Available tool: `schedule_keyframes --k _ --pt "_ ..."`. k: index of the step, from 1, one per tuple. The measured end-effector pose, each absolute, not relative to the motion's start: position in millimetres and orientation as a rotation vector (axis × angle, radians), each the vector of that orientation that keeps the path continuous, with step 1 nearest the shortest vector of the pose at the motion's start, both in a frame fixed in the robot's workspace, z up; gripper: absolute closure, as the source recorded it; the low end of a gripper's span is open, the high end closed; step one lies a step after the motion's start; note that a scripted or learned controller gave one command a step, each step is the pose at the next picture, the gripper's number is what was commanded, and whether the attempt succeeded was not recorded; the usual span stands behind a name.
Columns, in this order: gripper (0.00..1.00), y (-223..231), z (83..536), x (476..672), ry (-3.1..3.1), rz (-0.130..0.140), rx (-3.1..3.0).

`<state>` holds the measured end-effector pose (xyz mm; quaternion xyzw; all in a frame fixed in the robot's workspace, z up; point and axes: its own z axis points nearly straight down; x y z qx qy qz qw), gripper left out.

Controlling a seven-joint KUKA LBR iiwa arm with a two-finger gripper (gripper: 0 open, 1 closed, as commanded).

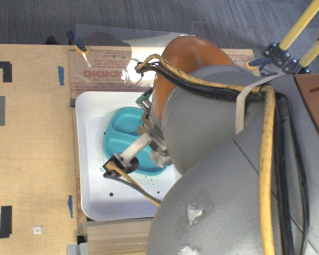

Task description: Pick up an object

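Teal dish (122,133) in the white bin (90,142), under and just left of the gripper (151,136).
Dish is glossy with rounded lobes, partly hidden by the arm. Whether the gripper is open or closed cannot be told, nor whether it grips anything.

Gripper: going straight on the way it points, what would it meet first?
Most likely the teal dish, lying right beneath it in the white bin; depth is unclear from this slanted view.

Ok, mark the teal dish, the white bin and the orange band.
teal dish (123,127), camera view, left lobe.
white bin (93,147), camera view, bare floor at left.
orange band (194,54), camera view, top curve.
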<state>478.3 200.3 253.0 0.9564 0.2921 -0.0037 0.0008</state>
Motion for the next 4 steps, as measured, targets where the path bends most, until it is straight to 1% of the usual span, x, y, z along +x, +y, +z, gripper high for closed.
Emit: schedule_keyframes --k 1,2,3,4 --pt "1.00 221 105 475.8 0.459 -0.019 3.106" --pt "1.00 226 264 480.2 0.644 0.011 3.079" --pt "1.00 187 106 476.1 0.309 -0.022 3.122" --pt "1.00 217 224 479.7 0.859 0.006 3.026"
